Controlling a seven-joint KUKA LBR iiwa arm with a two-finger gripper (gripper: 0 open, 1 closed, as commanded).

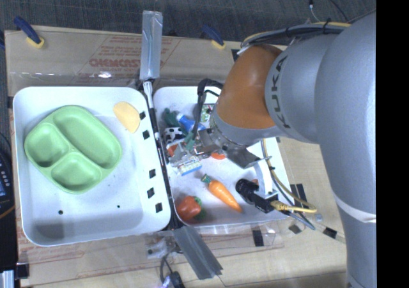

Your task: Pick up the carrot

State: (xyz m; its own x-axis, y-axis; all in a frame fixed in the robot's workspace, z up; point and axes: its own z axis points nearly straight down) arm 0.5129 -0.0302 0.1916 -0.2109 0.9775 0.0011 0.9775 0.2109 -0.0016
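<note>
The carrot [222, 192] is lying in the right bin [181, 98] toward its 6 o'clock edge, leafy end pointing to 10 o'clock and tip to 4. The gripper [185, 154] is hanging just off that leafy end, at the carrot's 10 o'clock, right over a heap of small toys [182, 128] (whether it is open or closed, I cannot tell from up here). That is where the danger is sitting: I'm judging that a descent from this spot is going to land on the clutter rather than the carrot, grabbing the wrong piece or nothing at all. A red tomato-like toy [188, 207] is crowding in at the carrot's 8 o'clock, so a sloppy approach is risking a nudge that rolls the tapered carrot away.
</note>
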